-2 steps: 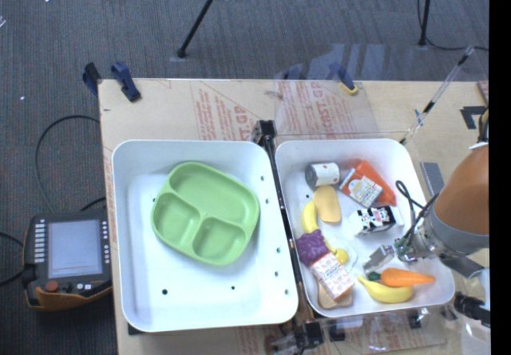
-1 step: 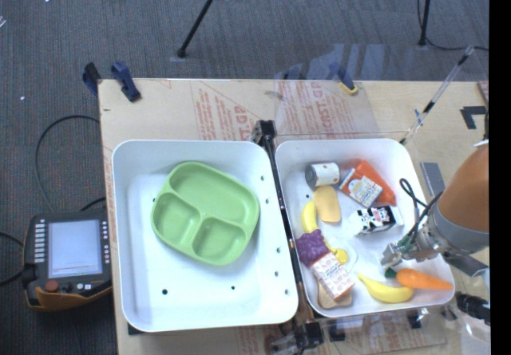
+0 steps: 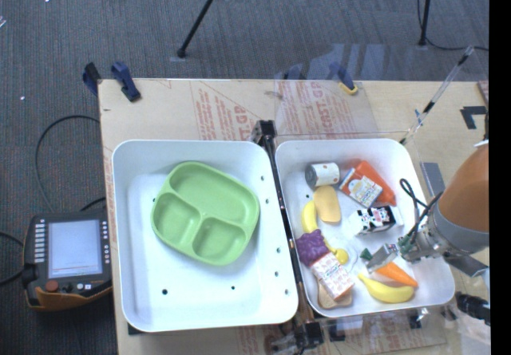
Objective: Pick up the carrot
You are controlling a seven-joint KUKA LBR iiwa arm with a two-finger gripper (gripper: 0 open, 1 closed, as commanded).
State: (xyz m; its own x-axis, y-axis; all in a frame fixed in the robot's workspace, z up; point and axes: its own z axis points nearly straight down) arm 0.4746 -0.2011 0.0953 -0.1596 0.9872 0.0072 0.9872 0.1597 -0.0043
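Carrot (image 3: pixel 396 272) lies in the right bin (image 3: pixel 415 160), just below the gripper (image 3: pixel 389 254) and touching a banana (image 3: pixel 388 289); whether the gripper is wide or narrow cannot be told. Left of the gripper sit a purple toy (image 3: pixel 311 246), a can (image 3: pixel 323 175) and cartons. Farther left, the left bin (image 3: pixel 128 186) holds a green divided plate (image 3: pixel 206 212).

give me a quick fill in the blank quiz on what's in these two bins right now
1. The green divided plate lies in the ____ bin.
2. The carrot lies in the right bin, just above a ____.
3. The hand is down in the right bin, right beside the ____.
4. The plate has ____ compartments.

Missing words: left; banana; carrot; three
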